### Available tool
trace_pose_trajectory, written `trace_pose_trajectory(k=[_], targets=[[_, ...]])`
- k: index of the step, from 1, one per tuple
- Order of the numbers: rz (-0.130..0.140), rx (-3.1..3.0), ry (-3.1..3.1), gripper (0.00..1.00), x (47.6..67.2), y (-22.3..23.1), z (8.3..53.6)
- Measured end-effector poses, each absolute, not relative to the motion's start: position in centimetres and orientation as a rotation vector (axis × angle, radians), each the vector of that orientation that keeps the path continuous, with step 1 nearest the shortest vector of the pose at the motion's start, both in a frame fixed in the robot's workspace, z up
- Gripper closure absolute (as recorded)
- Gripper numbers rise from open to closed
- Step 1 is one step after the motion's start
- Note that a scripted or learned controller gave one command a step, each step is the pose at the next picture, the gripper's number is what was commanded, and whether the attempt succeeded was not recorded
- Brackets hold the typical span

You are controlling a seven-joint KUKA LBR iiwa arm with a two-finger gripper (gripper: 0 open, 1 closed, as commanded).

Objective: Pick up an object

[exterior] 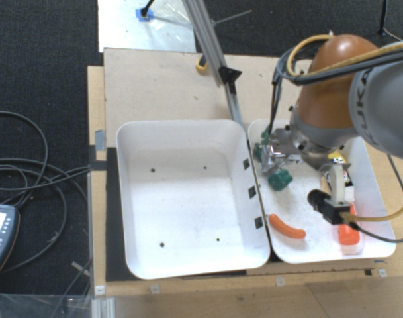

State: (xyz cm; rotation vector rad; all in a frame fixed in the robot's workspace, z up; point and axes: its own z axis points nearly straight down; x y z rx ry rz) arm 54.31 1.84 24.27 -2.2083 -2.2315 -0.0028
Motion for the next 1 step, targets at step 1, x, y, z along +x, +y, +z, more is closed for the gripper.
trace_pose_trajectory(k=[1], targets=[[-0.005,-2.21,-2.233,1.0,55.01,6.59,24.71]])
